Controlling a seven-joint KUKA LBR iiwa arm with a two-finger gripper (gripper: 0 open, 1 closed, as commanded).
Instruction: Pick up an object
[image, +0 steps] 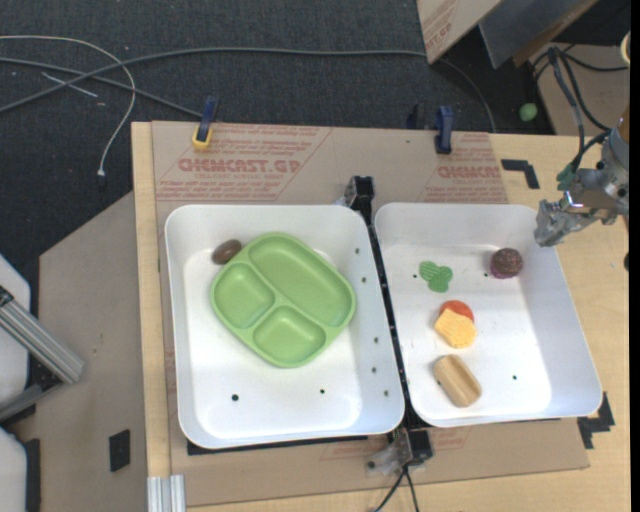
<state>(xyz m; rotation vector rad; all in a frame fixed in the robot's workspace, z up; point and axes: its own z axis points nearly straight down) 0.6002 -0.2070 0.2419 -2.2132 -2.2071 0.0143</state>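
The right bin (530, 330) holds several small objects. A dark purple round piece (506, 262) lies near its far right corner. A small green piece (435, 274) sits to the left of it. A yellow-orange chunk with a red top (455, 325) rests mid-bin, and a tan bread-like roll (456, 381) lies nearer the front. My gripper (553, 228) hangs over the bin's far right rim, just right of the purple piece and apart from it. Nothing shows in its grasp.
The left bin (200, 380) contains a green divided plate (283, 298) and a small brown oval (227, 251) by its far left edge. A black clamp (359, 190) sits between the bins at the back. Blue clips (206, 120) hold the cardboard base.
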